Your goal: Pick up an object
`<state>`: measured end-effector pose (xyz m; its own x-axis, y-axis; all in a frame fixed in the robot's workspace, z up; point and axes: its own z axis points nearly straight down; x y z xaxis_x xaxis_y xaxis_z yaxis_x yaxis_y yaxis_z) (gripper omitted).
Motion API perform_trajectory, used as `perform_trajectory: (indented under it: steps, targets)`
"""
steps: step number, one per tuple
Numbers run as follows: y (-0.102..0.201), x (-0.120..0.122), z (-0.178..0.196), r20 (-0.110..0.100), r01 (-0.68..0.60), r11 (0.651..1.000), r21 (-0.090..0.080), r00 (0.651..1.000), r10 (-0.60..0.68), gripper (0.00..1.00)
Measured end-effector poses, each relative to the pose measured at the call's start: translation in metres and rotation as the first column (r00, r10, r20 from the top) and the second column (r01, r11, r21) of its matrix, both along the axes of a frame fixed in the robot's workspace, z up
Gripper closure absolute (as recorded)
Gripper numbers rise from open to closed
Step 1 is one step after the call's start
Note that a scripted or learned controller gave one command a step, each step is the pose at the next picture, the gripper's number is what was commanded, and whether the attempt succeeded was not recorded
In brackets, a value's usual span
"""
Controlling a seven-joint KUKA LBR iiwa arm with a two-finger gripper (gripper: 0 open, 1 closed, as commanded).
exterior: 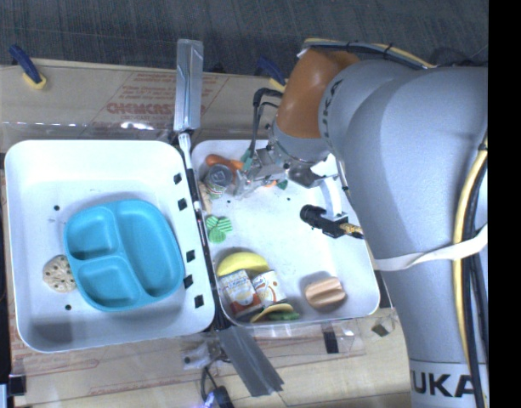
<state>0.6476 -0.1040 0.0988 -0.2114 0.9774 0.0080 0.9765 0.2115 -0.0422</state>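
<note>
My gripper point(258, 173) is low in the back left part of the right bin point(362, 266), under the orange wrist band. It sits right beside a small grey round object with an orange piece point(219, 175) in the bin's back left corner; whether they touch is unclear. A green ridged piece point(218, 225) lies by the left wall. At the front lie a yellow banana-like toy point(240, 264), a printed packet point(248, 289) and a tan hot-dog bun point(325, 291).
The left bin point(31, 168) holds a blue divided plate point(124, 253) and a round cookie point(59, 273) by its left side. The big grey arm covers the right bin's right and back edges. A divider wall runs between the bins.
</note>
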Motion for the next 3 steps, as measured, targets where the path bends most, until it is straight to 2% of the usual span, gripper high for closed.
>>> perform_trajectory:
  steps: [1,2,3]
  targets:
    - [0.000,0.000,0.000,-0.001,-0.001,1.000,0.000,1.000,0.001,0.00]
    - [-0.015,0.003,-0.006,0.011,0.115,0.993,0.001,0.993,-0.115,0.00]
    - [-0.014,0.004,0.004,0.011,0.109,0.994,0.000,0.994,-0.109,1.00]
